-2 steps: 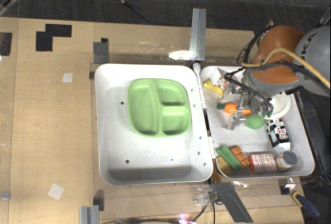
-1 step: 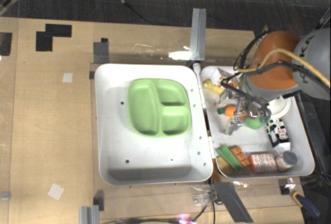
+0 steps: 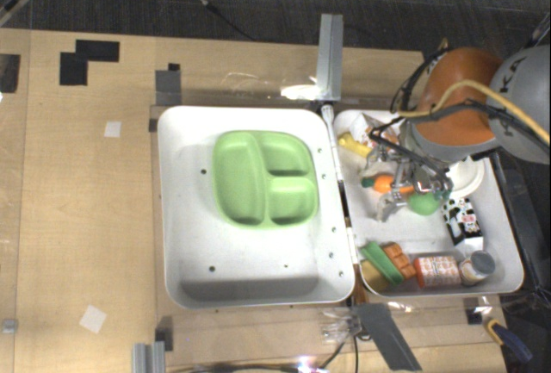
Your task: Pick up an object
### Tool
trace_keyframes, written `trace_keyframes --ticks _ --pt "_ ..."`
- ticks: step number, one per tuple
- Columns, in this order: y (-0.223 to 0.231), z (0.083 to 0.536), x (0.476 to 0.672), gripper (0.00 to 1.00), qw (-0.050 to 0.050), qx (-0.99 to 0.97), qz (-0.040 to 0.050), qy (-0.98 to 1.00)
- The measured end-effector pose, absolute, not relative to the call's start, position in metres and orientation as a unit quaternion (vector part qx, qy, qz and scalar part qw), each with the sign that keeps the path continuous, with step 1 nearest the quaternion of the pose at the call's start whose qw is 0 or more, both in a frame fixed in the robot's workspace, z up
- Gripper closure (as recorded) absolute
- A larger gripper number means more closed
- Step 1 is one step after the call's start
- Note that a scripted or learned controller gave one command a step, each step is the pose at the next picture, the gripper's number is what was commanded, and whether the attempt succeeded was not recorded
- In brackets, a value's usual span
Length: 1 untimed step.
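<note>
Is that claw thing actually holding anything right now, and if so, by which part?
It cannot be told. The claw is down in the right bin, right beside an orange piece and a green piece, but no grip is clearly visible.

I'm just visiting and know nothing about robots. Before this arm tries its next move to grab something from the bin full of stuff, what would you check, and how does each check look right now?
1. Gripper is over the right bin, where the objects are: ok.
2. An object lies close below it: ok, a small orange piece and a green piece sit right beside it.
3. Fingers open or shut: cannot tell, too small and cluttered.
4. Something already between the fingers: cannot tell.
5. Cables clear of the bin's contents: cannot tell, they hang close above.
6. Left bin with the green divided tray lies out of the arm's way: ok.
</note>
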State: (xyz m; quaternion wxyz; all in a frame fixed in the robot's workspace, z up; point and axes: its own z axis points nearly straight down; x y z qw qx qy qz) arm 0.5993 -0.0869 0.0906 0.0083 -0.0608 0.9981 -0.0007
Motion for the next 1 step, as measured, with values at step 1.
trace_keyframes --ticks 1 --pt "-0.0856 0.0906 0.5866 0.00 0.010 -0.010 0.0000 1.000"
